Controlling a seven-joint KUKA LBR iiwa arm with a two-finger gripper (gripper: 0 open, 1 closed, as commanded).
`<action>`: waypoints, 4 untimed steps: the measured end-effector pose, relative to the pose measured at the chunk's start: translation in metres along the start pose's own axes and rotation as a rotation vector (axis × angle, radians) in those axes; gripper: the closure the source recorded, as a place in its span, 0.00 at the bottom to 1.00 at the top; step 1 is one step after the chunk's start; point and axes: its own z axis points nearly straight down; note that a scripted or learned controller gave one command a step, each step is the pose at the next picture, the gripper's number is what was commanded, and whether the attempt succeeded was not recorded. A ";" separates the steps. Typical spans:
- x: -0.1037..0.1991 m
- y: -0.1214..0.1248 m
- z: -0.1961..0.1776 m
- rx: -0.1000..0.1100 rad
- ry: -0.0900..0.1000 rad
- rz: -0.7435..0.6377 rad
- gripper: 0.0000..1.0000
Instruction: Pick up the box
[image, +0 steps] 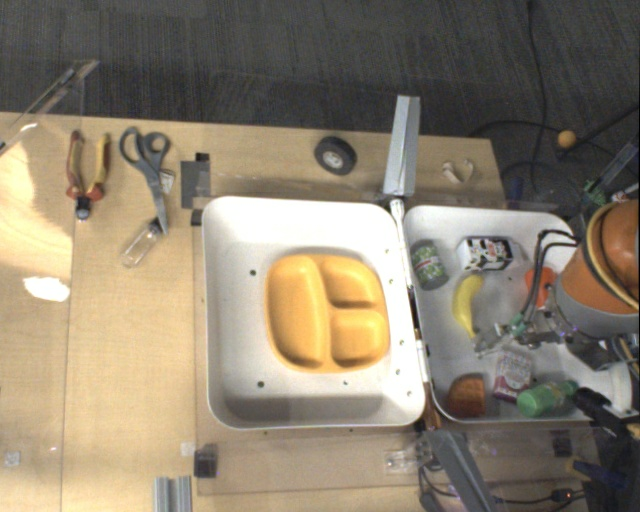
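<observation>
Camera view: gripper low in right bin; finger state indiscernible. Box apart; risk grabbing banana instead amid clutter.

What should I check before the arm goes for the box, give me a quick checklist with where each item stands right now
1. Box located: ok. The box lies near the far wall of the right bin.
2. Box free of neighbours: ok. The green can and the banana lie close to it but apart.
3. Gripper over the box: not ok. The arm is at the bin's right side, beyond the box.
4. Finger state: cannot tell. The gripper area is cluttered with cables.
5. Box already held: not ok. It rests on the bin floor.
6. Left bin involved: ok. It holds the yellow tray, away from the pick.
</observation>
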 end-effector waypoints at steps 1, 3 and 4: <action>0.003 -0.004 0.012 0.011 0.008 -0.053 0.00; 0.002 0.000 0.000 0.002 0.002 -0.056 0.00; 0.002 0.004 -0.011 -0.005 -0.001 -0.061 1.00</action>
